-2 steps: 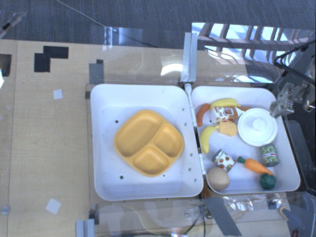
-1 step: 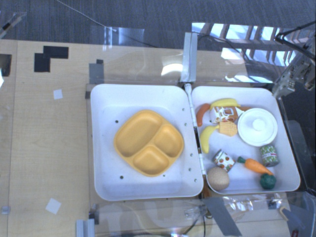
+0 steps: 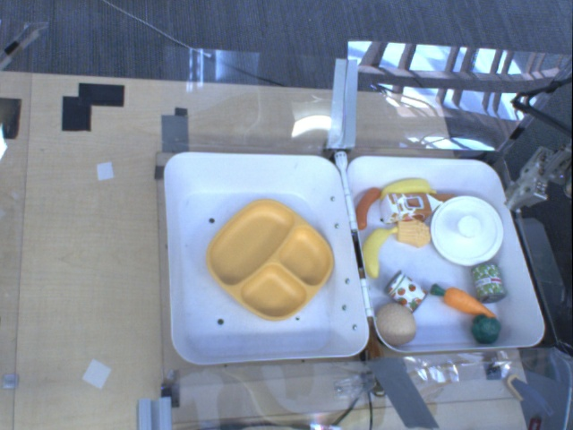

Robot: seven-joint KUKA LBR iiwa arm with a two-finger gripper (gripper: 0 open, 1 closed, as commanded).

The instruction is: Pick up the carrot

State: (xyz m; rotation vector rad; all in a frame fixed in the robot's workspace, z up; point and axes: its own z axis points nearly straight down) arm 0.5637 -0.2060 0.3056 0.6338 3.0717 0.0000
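The task stands at its opening step: the carrot (image 3: pixel 465 302) is not yet grasped and lies in the right bin (image 3: pixel 528 240), near that bin's front wall. It rests on its side, orange body pointing toward the right, green stem end toward the left. Close neighbours crowd it: a small green-labelled can (image 3: pixel 489 281) just above and to its right, a dark green round item (image 3: pixel 486 329) just below its tip, and a small patterned can (image 3: pixel 406 290) to its left. A white round lid or bowl (image 3: pixel 466 229) sits further back.

The gripper (image 3: pixel 540 176) hangs at the right edge of the view, beyond the right bin's rim and well apart from the carrot; whether it is wide or narrow cannot be told at this size.

The next move, as judged, calls for travel inward over the right bin, alignment across the carrot's narrow width, then a descent. The tight spacing suggests a risk of striking the green-labelled can or the dark green item
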